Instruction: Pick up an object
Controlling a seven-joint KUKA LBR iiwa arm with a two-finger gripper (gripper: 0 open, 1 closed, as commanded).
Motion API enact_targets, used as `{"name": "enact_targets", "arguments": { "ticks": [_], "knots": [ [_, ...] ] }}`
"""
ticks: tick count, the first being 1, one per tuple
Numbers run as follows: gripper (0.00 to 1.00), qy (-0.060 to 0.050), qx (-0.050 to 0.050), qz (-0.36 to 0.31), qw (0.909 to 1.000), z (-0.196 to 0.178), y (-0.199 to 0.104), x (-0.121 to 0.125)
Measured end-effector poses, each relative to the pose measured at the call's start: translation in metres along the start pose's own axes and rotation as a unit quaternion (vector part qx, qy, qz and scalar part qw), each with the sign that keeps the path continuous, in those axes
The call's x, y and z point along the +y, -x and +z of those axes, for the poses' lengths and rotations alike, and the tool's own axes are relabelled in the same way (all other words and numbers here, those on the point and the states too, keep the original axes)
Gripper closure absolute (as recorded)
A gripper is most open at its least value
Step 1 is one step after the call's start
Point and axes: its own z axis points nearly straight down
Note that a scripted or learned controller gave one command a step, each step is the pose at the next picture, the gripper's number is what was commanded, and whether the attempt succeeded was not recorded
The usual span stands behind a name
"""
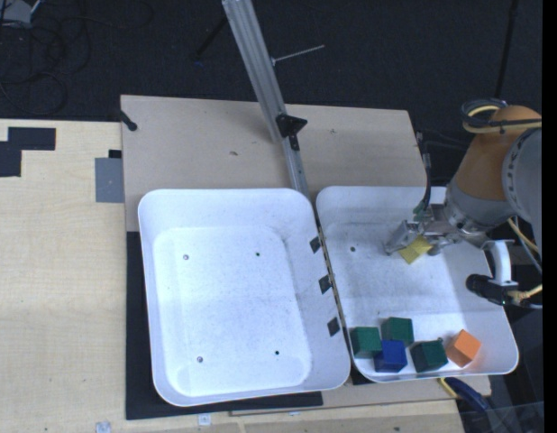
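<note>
A cluster of small blocks lies along the near wall of the right bin (369,215): a green block (366,340), a blue block (391,356), two more green blocks (397,329) (429,355) and an orange block (464,347), all close together and some touching. Farther back in the same bin, the robot's hand (421,237) reaches in from the right, low over the bin floor, with a yellow block (413,252) seen between its metal fingers; the hand appears clenched on that block, though the hold looks to be near the block's upper edge. The left bin (170,207) sits just beside the right one on the worktop (206,142), with a slanted aluminium rail (260,70) rising behind the seam between them. The arm (495,174), grey with an orange band, looms over the right bin's far corner. Judged from this moment, the step in hand is securing and raising the yellow block. Doing it well likely means keeping the fingers squeezed evenly, lifting straight up without swinging, and staying clear of the bin's wall so a shallow grip does not let the block tilt and slip free.
</note>
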Motion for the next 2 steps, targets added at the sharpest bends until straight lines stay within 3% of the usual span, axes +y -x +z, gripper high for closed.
{"name": "enact_targets", "arguments": {
  "ticks": [1,2],
  "knots": [
    [1.0,-0.001,0.0,-0.002,1.0,-0.013,-0.001,-0.001],
    [1.0,0.003,0.001,-0.001,1.0,-0.149,-0.076,-0.019]
  ]
}}
